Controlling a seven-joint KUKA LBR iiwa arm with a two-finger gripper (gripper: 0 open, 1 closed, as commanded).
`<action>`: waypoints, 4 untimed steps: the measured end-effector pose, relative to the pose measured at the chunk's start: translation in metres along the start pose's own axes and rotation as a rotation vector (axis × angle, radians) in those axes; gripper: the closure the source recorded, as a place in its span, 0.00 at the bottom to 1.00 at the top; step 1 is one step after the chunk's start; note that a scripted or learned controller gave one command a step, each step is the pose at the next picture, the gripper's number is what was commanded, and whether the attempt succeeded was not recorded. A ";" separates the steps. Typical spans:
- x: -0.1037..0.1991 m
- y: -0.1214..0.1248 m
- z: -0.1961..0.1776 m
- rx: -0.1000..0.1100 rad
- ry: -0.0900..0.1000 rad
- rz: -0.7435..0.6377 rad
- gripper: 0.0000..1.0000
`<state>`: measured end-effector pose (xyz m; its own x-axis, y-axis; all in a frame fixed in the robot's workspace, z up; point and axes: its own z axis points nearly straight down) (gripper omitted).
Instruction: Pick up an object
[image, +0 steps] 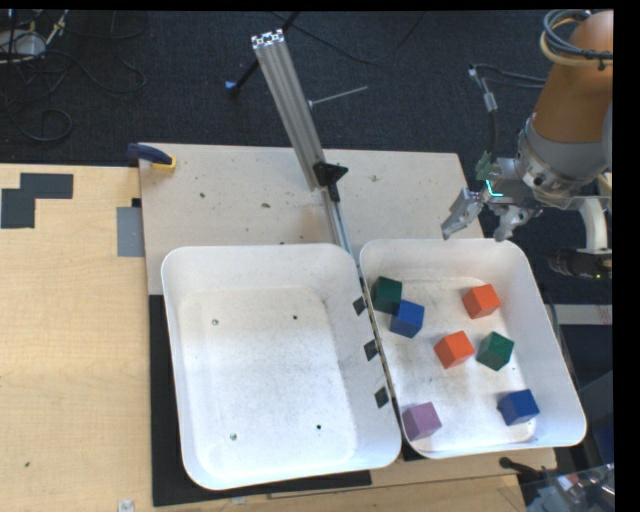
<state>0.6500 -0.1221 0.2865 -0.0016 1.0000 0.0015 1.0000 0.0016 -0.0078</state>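
Jaws (478, 222) apart and holding nothing, hanging over the counter just beyond the far edge of the right-hand shallow white bin (555, 330).

The grey arm with its orange band (575, 95) reaches in above that bin's far right corner. Inside lie small blocks: a dark green cube (387, 293) touching a blue cube (407, 319) by the left wall, two orange cubes (481, 300) (454, 348), a second green cube (495, 350), a second blue cube (518, 406) and a purple cube (421, 420) at the near edge. The left-hand white bin (180, 300) sits alongside.

dark carpet (150, 80) behind pale wooden bench (70, 300)
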 end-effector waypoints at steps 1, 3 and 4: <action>0.000 0.001 -0.003 -0.004 -0.001 -0.002 0.00; -0.002 0.008 0.115 0.002 0.000 0.002 0.00; 0.001 0.016 0.169 -0.014 -0.005 0.000 0.00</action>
<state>0.6646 -0.1209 0.1172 -0.0012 1.0000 -0.0033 1.0000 0.0012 0.0058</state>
